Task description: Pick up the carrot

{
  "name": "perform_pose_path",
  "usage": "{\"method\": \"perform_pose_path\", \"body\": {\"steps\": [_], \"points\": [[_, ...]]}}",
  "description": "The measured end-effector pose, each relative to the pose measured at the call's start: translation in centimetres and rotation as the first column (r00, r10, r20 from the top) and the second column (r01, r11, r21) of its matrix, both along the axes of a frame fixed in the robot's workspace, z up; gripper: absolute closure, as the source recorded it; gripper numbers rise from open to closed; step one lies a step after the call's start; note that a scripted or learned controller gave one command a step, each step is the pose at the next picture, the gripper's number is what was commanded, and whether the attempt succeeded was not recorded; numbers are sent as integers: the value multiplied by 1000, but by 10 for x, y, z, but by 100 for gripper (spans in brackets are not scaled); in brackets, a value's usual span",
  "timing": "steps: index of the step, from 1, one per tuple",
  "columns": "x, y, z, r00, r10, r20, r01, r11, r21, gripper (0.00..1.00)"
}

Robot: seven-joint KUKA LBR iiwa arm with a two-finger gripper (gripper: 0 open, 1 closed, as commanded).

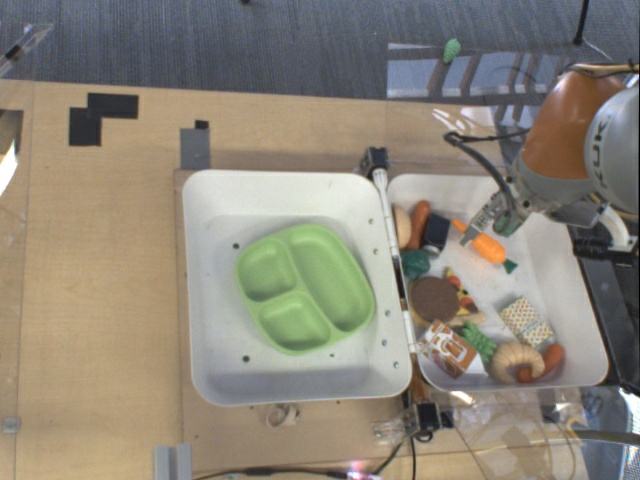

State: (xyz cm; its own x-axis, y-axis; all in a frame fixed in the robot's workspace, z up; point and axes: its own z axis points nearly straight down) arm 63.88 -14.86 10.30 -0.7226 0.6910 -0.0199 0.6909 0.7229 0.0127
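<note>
In the right bin: we see the small orange toy carrot (489, 249) with a green leafy tip lying on the white floor of the right-hand shallow white bin (580, 308), in its upper middle part.
Carrot axis: its long axis runs on a slant from upper left to lower right; the green tip points to the lower right, the orange end to the upper left.
Pincer: the grey two-finger pincer (486, 226) is just above and beside the carrot's upper-left end; we cannot tell whether it touches the carrot, nor whether it is apart or together.
Arm: the grey arm with the orange band (560, 128) comes in from the right.
Neighbours: a small black block (435, 231) sits left of the carrot and a round brown cookie-like disc (434, 298) below it.
Left bin: a light green divided plastic plate (303, 286) lies in the left-hand white bin (210, 268) on the wooden tabletop (90, 298).
</note>
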Motion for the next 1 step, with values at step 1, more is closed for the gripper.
{"method": "perform_pose_path", "body": {"steps": [1], "points": [[26, 37, 91, 938, -347, -8, 347, 938, 8, 100]]}}
